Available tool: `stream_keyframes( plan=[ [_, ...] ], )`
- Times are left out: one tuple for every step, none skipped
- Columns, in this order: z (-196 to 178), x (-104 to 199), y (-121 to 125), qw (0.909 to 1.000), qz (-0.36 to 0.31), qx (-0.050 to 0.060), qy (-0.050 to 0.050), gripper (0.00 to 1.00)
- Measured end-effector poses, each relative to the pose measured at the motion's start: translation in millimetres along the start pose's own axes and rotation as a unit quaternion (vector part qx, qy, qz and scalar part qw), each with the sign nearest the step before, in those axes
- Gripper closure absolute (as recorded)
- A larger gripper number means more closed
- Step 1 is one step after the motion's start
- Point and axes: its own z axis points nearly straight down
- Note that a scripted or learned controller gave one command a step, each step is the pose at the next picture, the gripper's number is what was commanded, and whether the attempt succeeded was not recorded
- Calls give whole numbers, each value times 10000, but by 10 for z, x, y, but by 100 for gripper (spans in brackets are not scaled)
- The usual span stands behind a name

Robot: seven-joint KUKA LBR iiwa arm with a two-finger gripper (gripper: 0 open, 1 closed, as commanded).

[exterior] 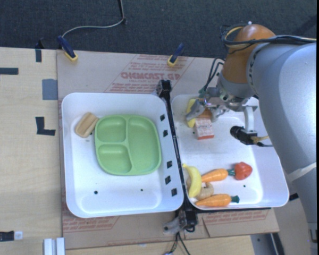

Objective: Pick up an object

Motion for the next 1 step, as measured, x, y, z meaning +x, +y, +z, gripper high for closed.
stream_keyframes(
  plan=[
    [-808, 973, -412, 10000, 1, -50, 13, 100]
  ],
)
